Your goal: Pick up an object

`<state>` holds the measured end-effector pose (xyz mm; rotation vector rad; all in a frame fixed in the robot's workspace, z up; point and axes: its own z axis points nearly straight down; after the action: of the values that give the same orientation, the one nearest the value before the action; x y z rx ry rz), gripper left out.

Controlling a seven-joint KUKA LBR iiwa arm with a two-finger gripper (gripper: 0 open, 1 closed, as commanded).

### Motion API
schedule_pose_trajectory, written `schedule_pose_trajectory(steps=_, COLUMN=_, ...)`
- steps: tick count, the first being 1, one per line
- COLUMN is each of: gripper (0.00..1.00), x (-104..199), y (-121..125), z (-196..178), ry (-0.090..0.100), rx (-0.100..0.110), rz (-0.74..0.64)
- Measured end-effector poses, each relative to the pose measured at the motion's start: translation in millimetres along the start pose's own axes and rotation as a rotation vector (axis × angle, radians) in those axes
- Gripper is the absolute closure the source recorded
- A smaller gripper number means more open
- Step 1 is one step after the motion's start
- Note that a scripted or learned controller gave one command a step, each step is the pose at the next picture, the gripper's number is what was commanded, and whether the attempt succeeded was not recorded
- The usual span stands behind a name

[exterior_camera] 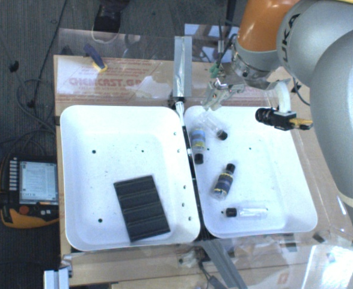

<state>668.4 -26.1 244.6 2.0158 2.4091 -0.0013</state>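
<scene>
White plastic walls keep the small bottles [223, 180] corralled in the right bin [284, 185], within reach of the gripper [215, 98] poised over its far left corner, though whether that gripper is spread or clenched I cannot tell.

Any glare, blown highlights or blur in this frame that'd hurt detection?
Camera view: both white bins are near overexposed, so their walls lose detail; the clear vials almost vanish against the right bin floor; the transparent sheet along the bottom edge catches glare; the hand looks soft against the bin's back rim; the black ridged block and dark-capped bottle stay sharp with high contrast.
</scene>
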Motion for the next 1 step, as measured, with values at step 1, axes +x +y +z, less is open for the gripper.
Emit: schedule_pose_trajectory(steps=1, gripper=1.00, x=-0.2, y=0.2, z=-8.9, ry=-0.002, rx=0.000, rz=0.000)
